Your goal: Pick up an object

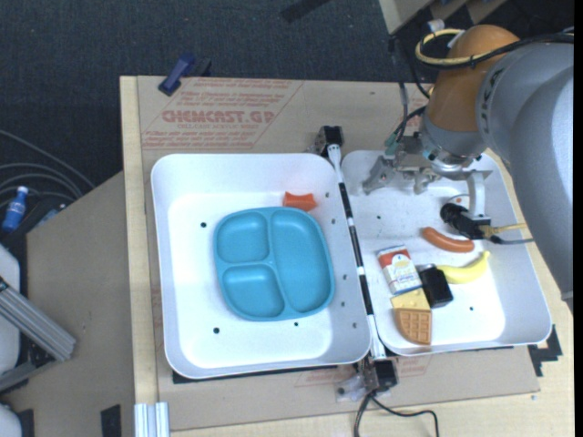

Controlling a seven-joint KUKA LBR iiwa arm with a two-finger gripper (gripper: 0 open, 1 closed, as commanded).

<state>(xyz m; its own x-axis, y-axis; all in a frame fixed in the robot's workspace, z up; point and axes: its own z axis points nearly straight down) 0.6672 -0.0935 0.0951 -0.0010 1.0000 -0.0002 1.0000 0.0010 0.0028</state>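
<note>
Hovering Gripper, Toy Food Beneath

Nearest the camera in the right bin (519, 321), a tan waffle (413, 321) with a gridded face lies by the front wall. Just behind it sit a small carton (398, 269), red and white, its print too small to read, and a matte black block (435, 287) that touches the waffle's upper corner. A yellow banana (466, 268), smooth and curved, lies just beside the block, and a glossy orange-brown sausage (447, 238) rests a little farther back. These are the things open to picking, and all of them lie loose on the bin floor.

Across the divider, the left bin (182, 335) holds a sky-blue plastic plate (273, 262), rounded-square and moulded into three compartments. A small orange block (300, 201) sits just beyond the plate's far edge.

Farther back in the right bin, the gripper (396, 188) hangs at the far end, its two grey metal fingers spread apart with nothing between them. It is well apart from the food items. The grey arm above it is cut off by the picture's right side.

Beyond the bins, the brown board (228, 107) carries red lettering that reads "CHEMCAST GP"; the smaller lines around it are unreadable. A small blue thing (178, 76) rests at the board's far corner, too small to make out.
</note>
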